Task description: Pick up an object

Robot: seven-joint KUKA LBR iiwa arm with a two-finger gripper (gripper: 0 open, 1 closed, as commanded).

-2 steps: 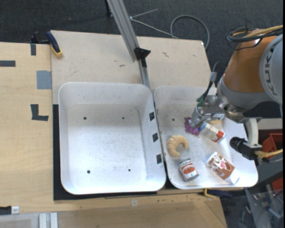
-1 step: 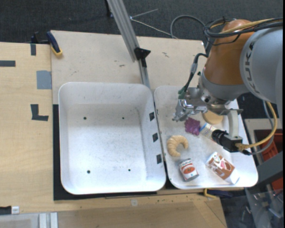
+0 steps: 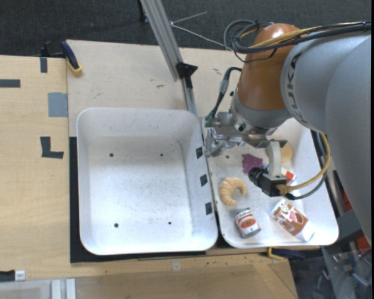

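My gripper [image 3: 216,143] hangs over the upper left part of the right bin [image 3: 324,232], close to the wall shared with the left bin. Nothing shows between its fingers. Below it in the right bin lie a croissant [image 3: 232,190], a small red and white can [image 3: 246,222] and a red and white carton [image 3: 290,219]. A purple object [image 3: 252,162] lies to the gripper's right, partly under the wrist. An orange and pale item [image 3: 288,167] is mostly hidden behind a black fitting on the arm.
The left bin [image 3: 137,179] stands beside the right one, with a metal pole [image 3: 168,42] slanting down to its top right corner. The arm's large grey and orange body covers the right bin's upper part. A blue and yellow clamp [image 3: 71,56] lies at the back left.
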